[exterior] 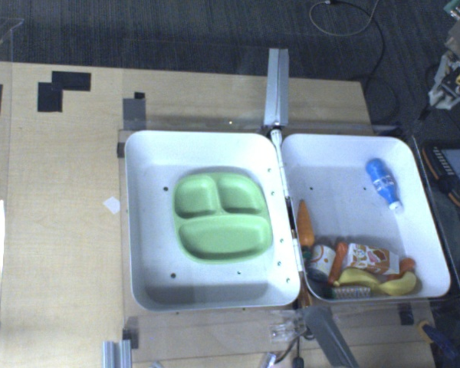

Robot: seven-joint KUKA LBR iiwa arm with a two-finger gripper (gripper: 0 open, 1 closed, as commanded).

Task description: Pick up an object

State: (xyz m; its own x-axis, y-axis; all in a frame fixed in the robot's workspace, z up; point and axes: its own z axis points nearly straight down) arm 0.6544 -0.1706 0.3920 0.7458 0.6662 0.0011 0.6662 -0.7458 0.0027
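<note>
The right bin (345, 167) holds a small blue bottle (382, 181) lying near its far right corner. Along its near edge lies a heap: an orange carrot (304, 227), a yellow banana (383, 285), a white and red packet (369, 260) and a dark round item (319, 265). In the left bin (149, 205) a green divided plate (221, 215) lies flat in the middle. My gripper (454, 75) hangs at the top right of the view, beyond the right bin's far corner and well away from every object.
A metal post (277, 90) stands behind the seam between the two bins. A black cable (353, 14) loops on the dark floor at the back. Dark devices (454, 167) sit just right of the right bin. Bare wooden bench (54, 205) spreads to the left.
</note>
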